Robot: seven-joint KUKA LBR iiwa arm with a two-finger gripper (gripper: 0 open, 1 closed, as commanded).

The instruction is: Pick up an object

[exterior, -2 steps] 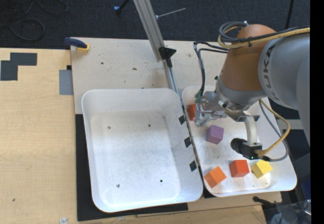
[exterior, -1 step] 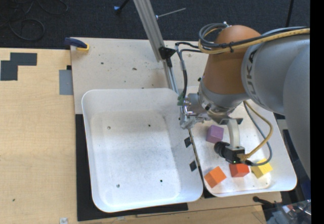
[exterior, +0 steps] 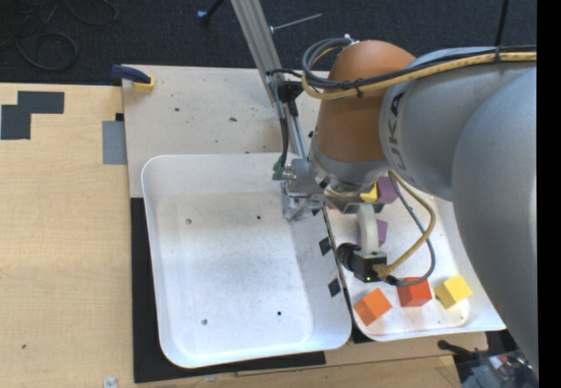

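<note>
**Orange cube (exterior: 374, 305) lying in the right bin (exterior: 421, 331)**

It is sitting near the bin's 6 o'clock rim, with a red cube (exterior: 415, 292) and a yellow cube (exterior: 454, 291) lining up toward its 3 o'clock. The gripper (exterior: 298, 196) is hanging at the cubes' 11 o'clock, by the left bin (exterior: 228, 290). I cannot tell whether it is open or closed.

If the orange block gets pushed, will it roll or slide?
The orange block looks cube-shaped with flat faces, so it would probably slide, not roll. Its crisp edges suggest it is rigid.
</note>
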